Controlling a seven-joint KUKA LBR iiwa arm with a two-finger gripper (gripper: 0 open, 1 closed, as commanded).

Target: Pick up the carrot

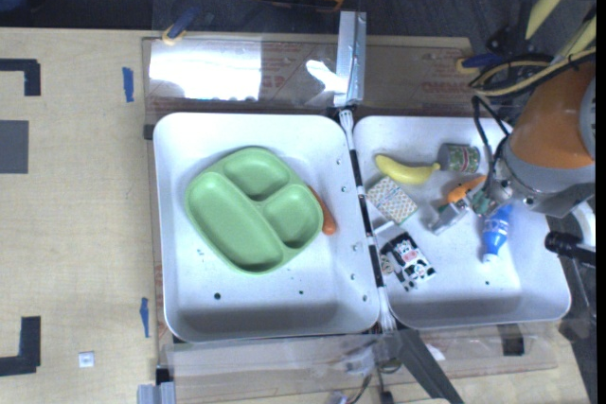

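Camera view looks down on two white bins side by side. In the left bin [189, 298] a green divided plate [254, 208] lies tilted, and the carrot [327, 215], a small orange sliver, peeks out at the plate's right edge, wedged between the plate and the bin's right wall. Most of it seems tucked under or behind the plate rim, so little of its length is on show.

The right bin [530, 298] holds a banana [407, 169], a small can [461, 157], a patterned packet [390, 200], a black-and-white carton [407, 260], a blue bottle [493, 235] and a small orange piece [458, 192]. The arm [554, 142] reaches in from the right over this bin, and the gripper [453, 211] sits low among the clutter, near the grey block beside the orange piece. Whether its fingers are spread or closed I cannot tell, and nothing can be made out between them.

By its look the carrot is probably a toy: light, stiff, smooth and a little slippery, not fragile. It is narrow, so a pinch across its width at the exposed middle looks best, with the fingers aligned to clear both the plate rim and the bin wall. That tight gap is the likely trouble, since one finger may land on the plate instead.
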